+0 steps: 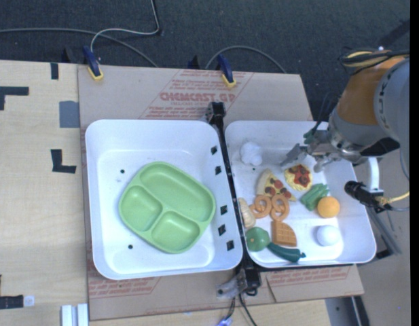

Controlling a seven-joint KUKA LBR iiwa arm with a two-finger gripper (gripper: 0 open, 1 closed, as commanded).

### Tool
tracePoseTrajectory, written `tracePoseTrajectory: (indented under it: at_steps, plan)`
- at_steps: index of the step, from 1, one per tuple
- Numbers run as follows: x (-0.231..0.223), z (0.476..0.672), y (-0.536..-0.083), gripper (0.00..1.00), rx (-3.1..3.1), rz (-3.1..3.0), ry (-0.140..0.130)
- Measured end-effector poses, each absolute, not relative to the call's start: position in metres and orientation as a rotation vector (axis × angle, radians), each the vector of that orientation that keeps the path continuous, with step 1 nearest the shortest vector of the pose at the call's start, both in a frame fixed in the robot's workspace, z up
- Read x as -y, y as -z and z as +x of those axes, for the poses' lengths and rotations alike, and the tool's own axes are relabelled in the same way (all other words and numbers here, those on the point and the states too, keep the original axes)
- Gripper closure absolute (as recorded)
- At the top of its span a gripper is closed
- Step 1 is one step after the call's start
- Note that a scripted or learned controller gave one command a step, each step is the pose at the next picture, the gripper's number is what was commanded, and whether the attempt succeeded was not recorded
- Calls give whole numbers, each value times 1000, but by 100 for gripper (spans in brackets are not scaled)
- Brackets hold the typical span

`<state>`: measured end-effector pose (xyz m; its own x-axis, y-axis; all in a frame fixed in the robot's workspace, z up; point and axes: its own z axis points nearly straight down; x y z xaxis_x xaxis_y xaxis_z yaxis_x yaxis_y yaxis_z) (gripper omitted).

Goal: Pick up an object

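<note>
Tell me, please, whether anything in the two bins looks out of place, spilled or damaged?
Nothing stands out. The green tray lies flat in the left bin; the toy food sits loosely heaped in the right bin, none spilled over the rim.

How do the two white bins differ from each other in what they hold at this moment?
The left bin holds one large thing, a green divided plate; the right bin holds many small toy foods, such as a waffle and an orange. The gripper is above the right bin, not the left bin. Both bins are white and shallow.
</note>
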<state>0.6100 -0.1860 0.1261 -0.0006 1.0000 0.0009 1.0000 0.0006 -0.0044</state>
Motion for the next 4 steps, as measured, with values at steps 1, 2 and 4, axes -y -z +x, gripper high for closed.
tracePoseTrajectory:
  at_steps: [1,2,4]
  plan:
    - [129,582,-99,0,2235,-2234,15]
    - [163,615,-137,0,2223,-2221,-1]
    - [105,510,-87,0,2227,-2230,3]
